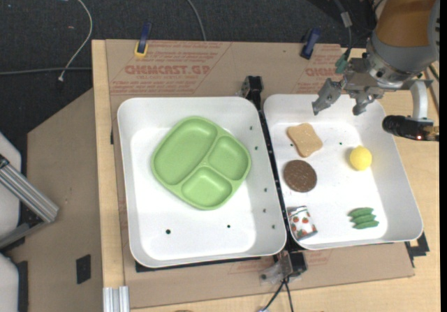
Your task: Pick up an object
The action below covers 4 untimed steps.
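My gripper (pixel 343 104) hovers over the far edge of the right bin (pixel 401 185), open, with nothing between its fingers. Below it in that bin lie a tan slice of bread (pixel 305 138), a round brown cookie (pixel 299 176), a yellow lemon (pixel 360 158), a green pea pod (pixel 363 218) and a small white can with red print (pixel 302 222). The bread is the closest thing to the gripper, a little to its near left.
The left bin (pixel 140 220) holds a green divided plate (pixel 201 162). A black clamp (pixel 251 85) sits at the far end of the divide between the bins. Blue clips (pixel 144 38) hold the cardboard's far edge.
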{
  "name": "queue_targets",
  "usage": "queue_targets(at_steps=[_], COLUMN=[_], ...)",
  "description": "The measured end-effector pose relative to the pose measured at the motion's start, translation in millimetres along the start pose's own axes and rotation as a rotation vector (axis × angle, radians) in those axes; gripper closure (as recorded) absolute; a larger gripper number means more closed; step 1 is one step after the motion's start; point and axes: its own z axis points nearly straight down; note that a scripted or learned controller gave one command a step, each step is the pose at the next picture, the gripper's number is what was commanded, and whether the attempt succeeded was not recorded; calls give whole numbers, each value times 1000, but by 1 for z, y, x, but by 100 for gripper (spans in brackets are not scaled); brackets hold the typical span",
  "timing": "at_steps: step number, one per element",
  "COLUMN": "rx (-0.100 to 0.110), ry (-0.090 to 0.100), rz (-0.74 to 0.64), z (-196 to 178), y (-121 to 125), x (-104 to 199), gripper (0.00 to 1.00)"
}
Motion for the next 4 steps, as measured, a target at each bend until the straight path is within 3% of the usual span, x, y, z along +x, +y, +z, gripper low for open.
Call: queue_targets(at_steps=[1, 2, 4], rx=[-13, -7, -8], ry=[-2, 0, 0], rz=[-2, -2, -3], z=[-7, 42, 132], y=[2, -8, -4], x=[0, 0, 2], gripper=[0, 0, 0])
